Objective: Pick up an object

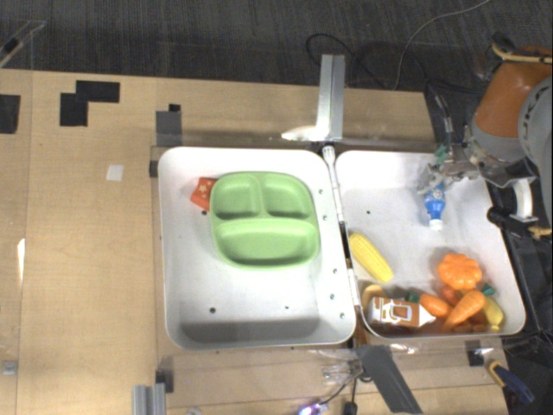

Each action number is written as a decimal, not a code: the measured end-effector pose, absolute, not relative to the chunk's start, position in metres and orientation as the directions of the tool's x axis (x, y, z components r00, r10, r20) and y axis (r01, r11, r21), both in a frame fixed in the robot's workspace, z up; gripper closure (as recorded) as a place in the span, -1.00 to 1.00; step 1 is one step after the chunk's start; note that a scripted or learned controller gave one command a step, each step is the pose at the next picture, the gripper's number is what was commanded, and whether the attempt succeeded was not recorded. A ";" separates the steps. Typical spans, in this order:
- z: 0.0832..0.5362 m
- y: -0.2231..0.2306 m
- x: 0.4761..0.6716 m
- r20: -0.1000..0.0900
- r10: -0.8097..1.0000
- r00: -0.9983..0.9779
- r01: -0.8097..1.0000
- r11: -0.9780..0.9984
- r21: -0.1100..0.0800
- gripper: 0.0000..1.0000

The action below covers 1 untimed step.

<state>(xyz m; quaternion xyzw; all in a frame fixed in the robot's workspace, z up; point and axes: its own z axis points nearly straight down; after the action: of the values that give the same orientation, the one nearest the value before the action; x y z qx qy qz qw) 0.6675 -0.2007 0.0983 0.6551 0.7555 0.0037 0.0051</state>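
My gripper (442, 173) hangs over the back right part of the right bin (389, 180), below the arm's orange band (505, 102). Just in front of it, seemingly on the bin floor, is a small blue and white tube (435, 207), its top end close to the gripper's tip. I cannot tell whether the two touch. Further forward in the same bin are a yellow corn cob (369, 258), an orange pumpkin (459, 271), carrots (458, 306), a brown bottle with a white label (399, 312) and a small yellow piece (492, 315).
The left bin (190, 301) holds a green divided plate (262, 217) with a small red item (203, 194) at its back left edge. A metal divider rail (337, 223) separates the bins. Cables and arm parts crowd the right edge.
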 end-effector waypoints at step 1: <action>0.108 -0.172 0.671 -0.001 0.993 -0.121 0.993 0.121 0.004 1.00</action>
<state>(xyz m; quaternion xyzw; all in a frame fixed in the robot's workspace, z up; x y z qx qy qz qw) 0.6707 -0.1722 0.1081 0.6628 0.7488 0.0013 0.0018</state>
